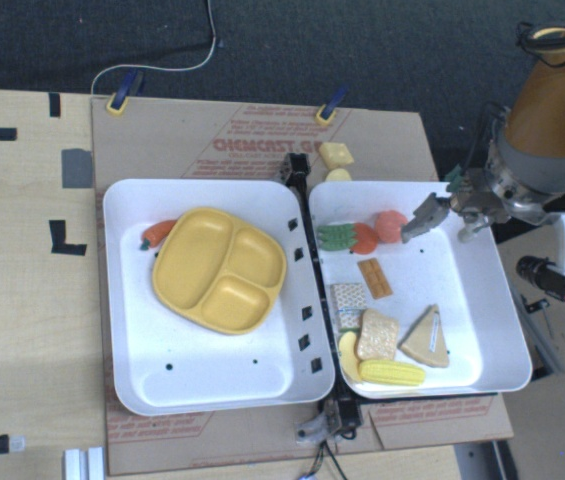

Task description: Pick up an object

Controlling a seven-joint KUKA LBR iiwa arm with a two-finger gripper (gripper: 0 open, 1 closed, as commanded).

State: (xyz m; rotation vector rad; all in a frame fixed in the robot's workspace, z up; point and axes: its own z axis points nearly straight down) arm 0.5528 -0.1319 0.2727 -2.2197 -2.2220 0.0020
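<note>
**Arm hangs over the right bin's far edge, nothing in its grip**

The grey arm (pixel 537 118) comes in from the right, and its gripper (pixel 424 218) sits low over the right bin (pixel 482 298), near that bin's far edge. One dark finger slants down toward the pink-red piece (pixel 390 225) and stops just short of it. Nothing lies between the fingers, and from here I cannot tell whether they are spread or closed.

Along the same far edge, beside the pink-red piece, lie a small red piece (pixel 365 236) and a green toy vegetable (pixel 336 236), close to the wall shared with the left bin (pixel 127 298). A brown cracker (pixel 374 278) lies nearer the middle. Toward the near edge sit a patterned square (pixel 349 296), a slice of bread (pixel 378 335), a sandwich wedge (pixel 427 338) and a corn cob (pixel 392 373), packed close together.

The left bin holds a yellow divided plate (pixel 220 269), with an orange-red carrot (pixel 158 233) poking out by its far left rim.
</note>
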